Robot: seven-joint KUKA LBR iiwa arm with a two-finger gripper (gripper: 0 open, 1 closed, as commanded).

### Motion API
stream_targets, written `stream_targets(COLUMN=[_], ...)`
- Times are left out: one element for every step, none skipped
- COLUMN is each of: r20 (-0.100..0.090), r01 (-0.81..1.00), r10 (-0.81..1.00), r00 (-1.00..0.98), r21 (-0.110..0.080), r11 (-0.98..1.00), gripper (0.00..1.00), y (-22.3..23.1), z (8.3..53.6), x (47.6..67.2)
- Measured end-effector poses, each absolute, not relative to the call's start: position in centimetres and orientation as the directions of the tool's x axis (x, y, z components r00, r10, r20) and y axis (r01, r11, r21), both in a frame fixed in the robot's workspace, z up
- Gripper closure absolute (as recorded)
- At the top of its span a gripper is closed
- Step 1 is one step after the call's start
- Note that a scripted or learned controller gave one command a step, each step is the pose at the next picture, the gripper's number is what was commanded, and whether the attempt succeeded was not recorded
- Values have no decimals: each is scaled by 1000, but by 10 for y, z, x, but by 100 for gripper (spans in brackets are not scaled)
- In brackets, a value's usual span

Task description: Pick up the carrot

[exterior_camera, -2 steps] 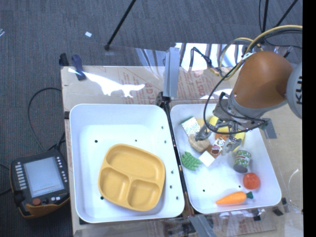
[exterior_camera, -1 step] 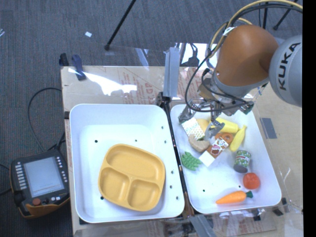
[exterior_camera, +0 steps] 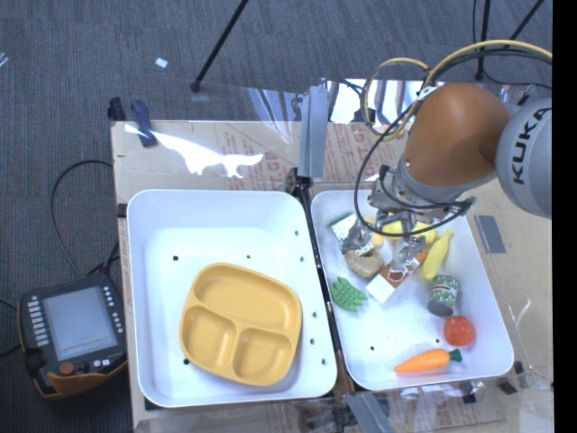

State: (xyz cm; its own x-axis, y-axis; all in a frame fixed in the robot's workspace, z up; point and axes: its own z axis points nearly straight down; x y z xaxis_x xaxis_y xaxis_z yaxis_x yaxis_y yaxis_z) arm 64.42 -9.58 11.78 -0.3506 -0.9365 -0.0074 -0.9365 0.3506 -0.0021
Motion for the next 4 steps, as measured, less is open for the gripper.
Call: stream_targets(r20=[-4, -3, -1, -1], r01=[-767, -943, -869, -791], r10=[-767, -943, -869, -791], r00=[-641, -333, -494, -612], r21=[3, 8, 7, 5], r11=[641, 333, 494, 612], gripper=[0, 0, 0, 0], y=[-30, 2, 35, 15], z=[187, 184, 183, 184], x=[646, 594, 623, 644])
